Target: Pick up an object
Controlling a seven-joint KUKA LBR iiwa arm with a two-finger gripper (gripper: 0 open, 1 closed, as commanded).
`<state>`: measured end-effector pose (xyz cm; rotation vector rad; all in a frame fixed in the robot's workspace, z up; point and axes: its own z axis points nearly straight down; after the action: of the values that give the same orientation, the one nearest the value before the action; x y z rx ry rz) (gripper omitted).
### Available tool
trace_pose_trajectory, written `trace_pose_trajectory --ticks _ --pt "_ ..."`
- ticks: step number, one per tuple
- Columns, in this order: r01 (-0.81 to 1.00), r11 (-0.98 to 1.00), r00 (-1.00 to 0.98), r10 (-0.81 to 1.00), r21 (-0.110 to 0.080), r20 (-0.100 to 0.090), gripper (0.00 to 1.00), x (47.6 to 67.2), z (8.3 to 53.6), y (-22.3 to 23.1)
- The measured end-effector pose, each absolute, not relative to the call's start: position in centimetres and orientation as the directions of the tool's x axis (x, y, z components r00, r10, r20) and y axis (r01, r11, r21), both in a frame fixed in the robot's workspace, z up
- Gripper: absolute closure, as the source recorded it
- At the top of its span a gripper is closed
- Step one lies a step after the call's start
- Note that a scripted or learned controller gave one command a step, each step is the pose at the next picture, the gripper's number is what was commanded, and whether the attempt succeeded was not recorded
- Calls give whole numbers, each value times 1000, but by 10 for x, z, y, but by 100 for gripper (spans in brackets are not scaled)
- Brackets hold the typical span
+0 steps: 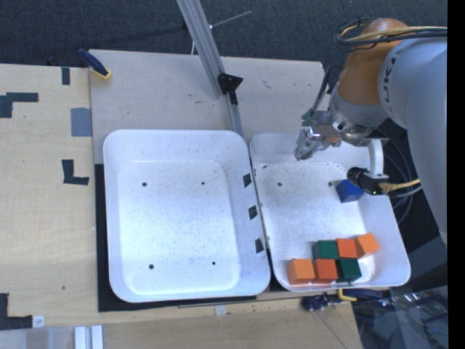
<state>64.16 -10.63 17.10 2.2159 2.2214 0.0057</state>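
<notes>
My gripper [305,150] hangs over the far edge of the right bin [290,217], its fingertips close together with nothing seen between them. A blue block [349,190] lies at the right side of that bin, to the right of and nearer than the gripper. At the bin's near end sits a cluster of blocks: an orange one [300,270] at the left, another orange one [326,268] beside it, two green ones [326,249] [349,269], and orange blocks [346,249] [368,243] at the right.
The left bin [178,217] stands beside the right one. A slanted metal bar [207,46] runs from the top down to the gap between the bins. A blue and yellow tool [94,63] lies on the bench at the far left.
</notes>
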Motion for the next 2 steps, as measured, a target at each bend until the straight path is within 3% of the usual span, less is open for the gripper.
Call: trace_pose_trajectory --ticks 1,2 --pt "1000 3 -3 1000 4 0 100 637 225 -97" --pt "1000 2 -2 1000 1 0 100 638 238 -96"
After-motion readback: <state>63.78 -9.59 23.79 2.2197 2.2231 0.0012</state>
